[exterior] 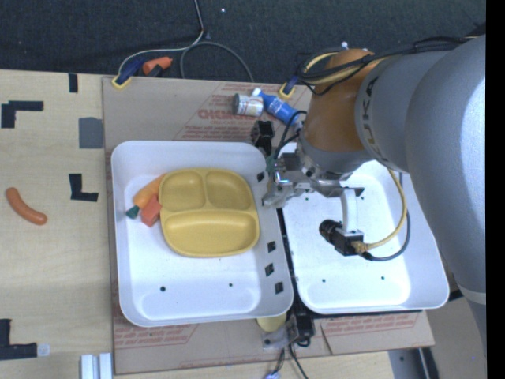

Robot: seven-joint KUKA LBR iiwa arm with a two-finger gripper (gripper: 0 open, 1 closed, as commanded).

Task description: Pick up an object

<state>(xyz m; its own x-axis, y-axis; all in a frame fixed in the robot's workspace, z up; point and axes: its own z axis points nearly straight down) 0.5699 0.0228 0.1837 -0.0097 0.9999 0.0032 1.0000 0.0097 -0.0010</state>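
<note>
Far left, at 9 o'clock of the frame, a reddish sausage-shaped toy [26, 206] lies on the bare wooden bench, well apart from both bins. The left bin [189, 298] holds the candidate objects. An orange carrot-like piece [147, 201] with a small green tip sits at the bin's 9 o'clock, partly tucked under the plate's left rim. A yellow divided plate [209, 212] lies flat and right way up, slightly above bin centre. An orange-handled clamp [146, 67] is at 11 o'clock of that bin, outside it, on the cardboard edge. A blue-and-white cylindrical item [264, 103] lies on the cardboard at 12 o'clock, just beyond the bins. The gripper [278, 185] is low over the divide between the bins, at about 3 o'clock of the plate, near its right rim; contact not resolvable. Opening width: cannot tell, hardware is cluttered and partly covered by the wrist. Nothing is seen held. The right bin [371, 290] lies under the arm [394, 109]. A black fitting [341, 237] with a yellow cable hangs above the bin's centre.
</note>
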